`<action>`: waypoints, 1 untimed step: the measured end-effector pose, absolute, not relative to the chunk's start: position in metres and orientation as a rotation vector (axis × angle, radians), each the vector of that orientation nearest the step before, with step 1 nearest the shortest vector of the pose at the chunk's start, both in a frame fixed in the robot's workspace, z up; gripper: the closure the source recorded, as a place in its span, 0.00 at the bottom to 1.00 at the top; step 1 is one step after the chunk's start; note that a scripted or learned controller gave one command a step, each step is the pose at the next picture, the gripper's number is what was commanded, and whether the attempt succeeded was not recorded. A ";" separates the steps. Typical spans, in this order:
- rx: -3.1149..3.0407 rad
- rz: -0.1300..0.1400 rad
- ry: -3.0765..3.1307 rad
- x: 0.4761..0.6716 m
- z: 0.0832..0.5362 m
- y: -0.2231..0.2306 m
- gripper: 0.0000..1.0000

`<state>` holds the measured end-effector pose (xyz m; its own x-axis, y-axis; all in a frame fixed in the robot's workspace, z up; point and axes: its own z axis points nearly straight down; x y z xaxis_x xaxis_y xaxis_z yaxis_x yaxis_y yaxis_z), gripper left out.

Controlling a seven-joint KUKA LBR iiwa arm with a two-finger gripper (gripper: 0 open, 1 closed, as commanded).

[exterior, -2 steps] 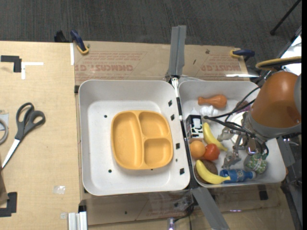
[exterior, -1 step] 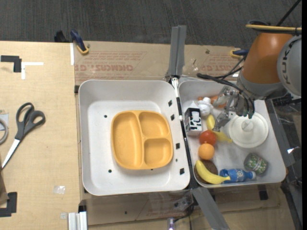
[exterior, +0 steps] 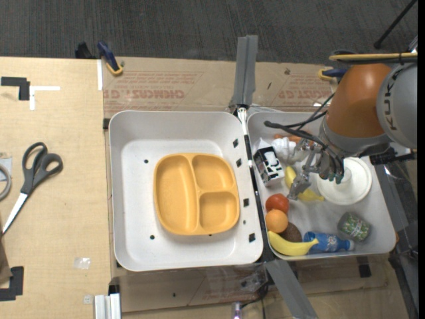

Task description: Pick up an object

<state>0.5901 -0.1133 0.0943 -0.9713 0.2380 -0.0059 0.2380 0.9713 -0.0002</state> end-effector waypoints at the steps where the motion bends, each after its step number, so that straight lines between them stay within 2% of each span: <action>1: 0.555 -0.002 3.087 0.583 0.093 -0.101 0.00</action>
